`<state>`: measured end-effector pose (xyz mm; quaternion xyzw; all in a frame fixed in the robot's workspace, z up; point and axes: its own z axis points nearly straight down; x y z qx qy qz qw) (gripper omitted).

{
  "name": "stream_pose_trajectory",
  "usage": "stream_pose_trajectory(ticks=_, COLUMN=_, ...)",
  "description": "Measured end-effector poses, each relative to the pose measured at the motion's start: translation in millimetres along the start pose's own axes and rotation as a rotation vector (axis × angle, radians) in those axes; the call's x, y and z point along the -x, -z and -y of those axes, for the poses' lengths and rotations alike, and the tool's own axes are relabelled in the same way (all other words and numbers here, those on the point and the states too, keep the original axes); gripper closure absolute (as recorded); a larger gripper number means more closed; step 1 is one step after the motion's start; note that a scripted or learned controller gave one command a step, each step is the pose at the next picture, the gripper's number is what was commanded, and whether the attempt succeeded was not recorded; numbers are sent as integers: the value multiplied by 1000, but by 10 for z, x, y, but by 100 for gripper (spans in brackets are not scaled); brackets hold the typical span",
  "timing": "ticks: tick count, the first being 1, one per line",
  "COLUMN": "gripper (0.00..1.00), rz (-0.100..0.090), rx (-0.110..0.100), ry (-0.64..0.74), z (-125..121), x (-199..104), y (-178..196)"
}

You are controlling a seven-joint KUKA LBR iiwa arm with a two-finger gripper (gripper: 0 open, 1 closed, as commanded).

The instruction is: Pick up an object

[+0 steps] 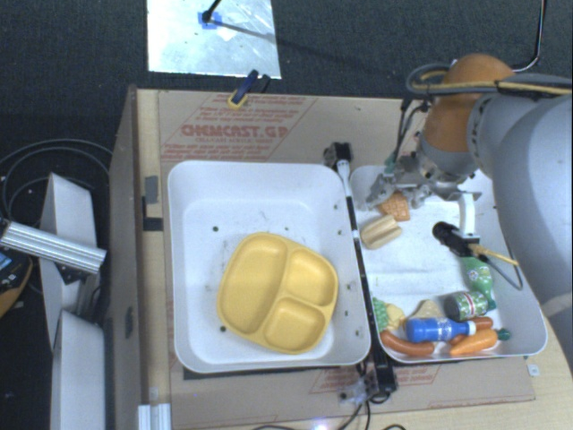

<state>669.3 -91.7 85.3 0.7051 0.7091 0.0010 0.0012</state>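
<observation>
**Pincer low over a biscuit in the right bin's far corner**

Two shallow white plastic bins sat side by side on the cardboard-covered worktop [260,119]. The left bin [206,204] held a glossy yellow plate [277,291] with three rounded compartments. The right bin [407,262] was crowded along its near edge: a blue bottle [434,330] lay on its side between two smooth orange carrots [405,346], with a dark can [466,305] and a crinkled green packet [479,276] just beyond, and something leafy green [385,313] against the dividing wall. The bulky grey arm [524,177] covered the bin's far right side.

The biscuit [394,208], flat, orange-brown and rough-edged, lay in the far left part of the right bin. A stubby tan roll [380,232] lay just beside it, nearer the camera and close to the wall. The metal pincer [403,191] sat directly above the biscuit's far edge, seemingly touching it. How far it was open could not be told, and nothing could be seen gripped in it.
</observation>
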Motion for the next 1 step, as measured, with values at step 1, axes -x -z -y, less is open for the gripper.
stream_pose_trajectory(ticks=1, gripper=100, rz=1, rx=3, ry=2, z=-11, x=-1, y=111)
